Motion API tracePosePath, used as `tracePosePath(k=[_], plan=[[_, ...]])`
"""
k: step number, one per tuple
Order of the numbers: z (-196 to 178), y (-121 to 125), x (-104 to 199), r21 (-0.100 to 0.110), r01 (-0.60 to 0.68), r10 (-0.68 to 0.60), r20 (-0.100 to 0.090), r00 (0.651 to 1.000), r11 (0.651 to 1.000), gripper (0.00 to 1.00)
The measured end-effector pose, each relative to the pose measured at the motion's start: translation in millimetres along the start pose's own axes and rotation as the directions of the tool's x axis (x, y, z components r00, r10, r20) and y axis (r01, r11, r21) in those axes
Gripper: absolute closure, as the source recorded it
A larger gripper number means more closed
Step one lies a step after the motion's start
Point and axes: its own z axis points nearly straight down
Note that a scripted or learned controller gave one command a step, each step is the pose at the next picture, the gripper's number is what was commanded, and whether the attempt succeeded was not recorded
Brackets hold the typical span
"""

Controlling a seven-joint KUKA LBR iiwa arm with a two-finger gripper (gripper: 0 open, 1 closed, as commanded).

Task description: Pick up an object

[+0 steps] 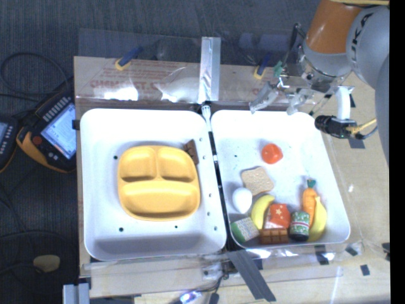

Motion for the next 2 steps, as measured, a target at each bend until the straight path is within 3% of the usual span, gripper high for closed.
tracePosePath(k=[1, 2], plan=[[136.8, -47.7, -19.4, -0.001, 0.151, -0.151, 0.000, 0.989, 0.989, 0.00], [166.6, -48.8, -14.6, -0.009, 0.170, -0.170, 0.005, 0.985, 0.985, 0.00]])
